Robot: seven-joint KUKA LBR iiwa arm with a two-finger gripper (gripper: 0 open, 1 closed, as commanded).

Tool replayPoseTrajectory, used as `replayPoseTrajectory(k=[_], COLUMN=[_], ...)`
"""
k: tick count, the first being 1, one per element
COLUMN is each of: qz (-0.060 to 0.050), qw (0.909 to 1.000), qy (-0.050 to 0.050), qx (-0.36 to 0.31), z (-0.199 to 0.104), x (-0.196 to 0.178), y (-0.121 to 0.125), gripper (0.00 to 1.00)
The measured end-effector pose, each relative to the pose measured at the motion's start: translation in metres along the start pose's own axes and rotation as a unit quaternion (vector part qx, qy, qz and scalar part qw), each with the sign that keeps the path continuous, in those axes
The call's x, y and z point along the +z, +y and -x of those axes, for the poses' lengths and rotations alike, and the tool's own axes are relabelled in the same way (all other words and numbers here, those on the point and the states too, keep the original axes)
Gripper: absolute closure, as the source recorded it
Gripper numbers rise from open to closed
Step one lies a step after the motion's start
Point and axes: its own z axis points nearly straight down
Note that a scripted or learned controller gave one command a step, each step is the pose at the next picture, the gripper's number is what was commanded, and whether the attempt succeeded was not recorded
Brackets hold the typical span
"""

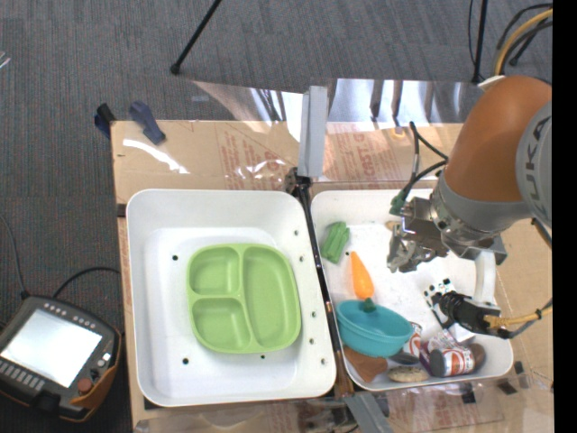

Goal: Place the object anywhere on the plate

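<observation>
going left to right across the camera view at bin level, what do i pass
green plate in the left bin → green block → orange carrot → gripper above the right bin

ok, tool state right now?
Tool: cannot be told. It sits over the right bin, beside the carrot; nothing is seen held in it. Plate sits in the left bin.
</observation>
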Motion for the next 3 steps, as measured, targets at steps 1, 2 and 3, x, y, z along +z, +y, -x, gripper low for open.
replayPoseTrajectory(k=[1, 2, 3], qz=[0.001, 0.005, -0.001], qw=[0.9879, 0.9803, 0.9599], qy=[-0.001, 0.0, -0.002], qx=[-0.155, -0.197, -0.28], z=[-0.088, -0.147, -0.227], x=[0.045, -0.002, 0.071], y=[0.011, 0.044, -0.015], gripper=[1.0, 1.0, 1.0])
